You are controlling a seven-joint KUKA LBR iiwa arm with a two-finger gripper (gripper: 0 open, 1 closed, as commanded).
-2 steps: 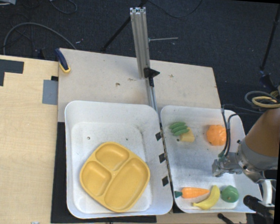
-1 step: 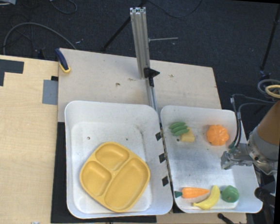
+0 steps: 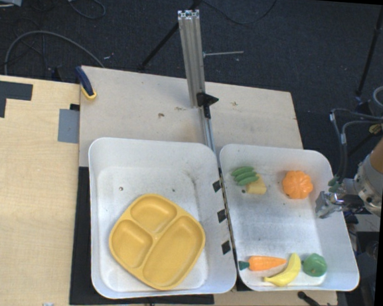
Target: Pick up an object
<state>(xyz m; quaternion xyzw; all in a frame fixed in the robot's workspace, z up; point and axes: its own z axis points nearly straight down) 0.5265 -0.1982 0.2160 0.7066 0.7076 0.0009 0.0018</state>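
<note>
Camera view has the tool (image 3: 329, 205) at the right rim of the right bin (image 3: 275, 220), nothing between its fingers; how wide they stand I cannot tell. The nearest thing is the orange fruit (image 3: 297, 184), just to its left and a little farther back, round, so no long axis to match. A carrot (image 3: 266, 263), banana (image 3: 286, 272) and green pepper (image 3: 314, 264) crowd the bin's near edge. The bin floor around the fruit is bare, giving room to descend.

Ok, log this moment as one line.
gripper at right bin's right rim | nothing held | orange round toy fruit nearest | pick not started
</note>
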